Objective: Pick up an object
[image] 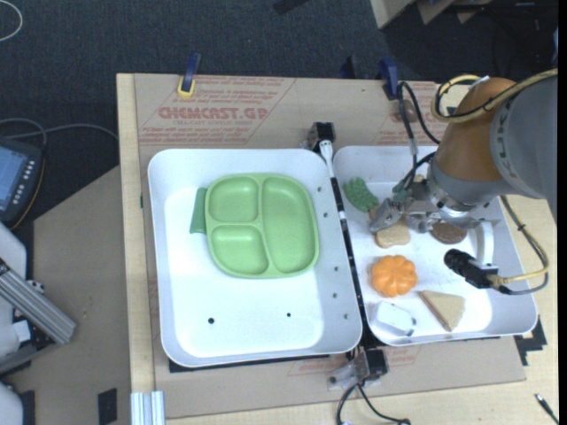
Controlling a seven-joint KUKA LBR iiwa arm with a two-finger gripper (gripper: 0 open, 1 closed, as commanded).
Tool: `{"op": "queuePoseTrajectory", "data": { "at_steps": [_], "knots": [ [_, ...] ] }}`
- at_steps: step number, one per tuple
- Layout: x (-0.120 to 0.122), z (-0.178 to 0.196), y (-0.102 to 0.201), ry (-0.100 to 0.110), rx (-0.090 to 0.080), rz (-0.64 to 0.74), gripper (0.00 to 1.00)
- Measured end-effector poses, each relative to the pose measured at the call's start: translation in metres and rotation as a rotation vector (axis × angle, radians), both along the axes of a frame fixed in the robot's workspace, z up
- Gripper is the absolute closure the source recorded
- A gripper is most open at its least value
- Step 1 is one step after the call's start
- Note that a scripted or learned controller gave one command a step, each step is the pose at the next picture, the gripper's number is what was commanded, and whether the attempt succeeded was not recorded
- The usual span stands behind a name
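At the near edge of the right bin (523, 312) lay a small white object (394, 318) and, to its right, a tan wedge (445, 308). Just beyond them sat an orange pumpkin (393, 274). The pincer (394, 212) hung low over a tan piece (392, 235) beside a green item (360, 193); whether it was apart or together could not be told. The left bin (177, 264) on the counter (142, 113) held a green divided plate (261, 225)

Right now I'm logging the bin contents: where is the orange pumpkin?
The orange pumpkin lies in the right bin, near its left wall, just below the tan piece under the tool.
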State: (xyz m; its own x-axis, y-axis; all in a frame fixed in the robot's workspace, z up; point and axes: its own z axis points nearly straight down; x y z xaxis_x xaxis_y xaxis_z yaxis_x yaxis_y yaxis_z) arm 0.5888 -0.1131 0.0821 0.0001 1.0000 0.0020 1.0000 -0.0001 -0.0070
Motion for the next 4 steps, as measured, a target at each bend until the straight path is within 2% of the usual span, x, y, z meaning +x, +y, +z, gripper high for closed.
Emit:
{"op": "queuePoseTrajectory", "data": {
  "at_steps": [1,2,3,4],
  "knots": [
    [0.002,0.014,-0.001,-0.008,-0.002,-0.001,1.0],
    [0.005,0.077,-0.006,-0.014,-0.004,0.0,1.0],
    [0.0,0.13,0.002,-0.014,-0.003,0.002,1.0],
    [0.001,0.144,0.002,-0.012,-0.003,0.001,1.0]
  ]
}}
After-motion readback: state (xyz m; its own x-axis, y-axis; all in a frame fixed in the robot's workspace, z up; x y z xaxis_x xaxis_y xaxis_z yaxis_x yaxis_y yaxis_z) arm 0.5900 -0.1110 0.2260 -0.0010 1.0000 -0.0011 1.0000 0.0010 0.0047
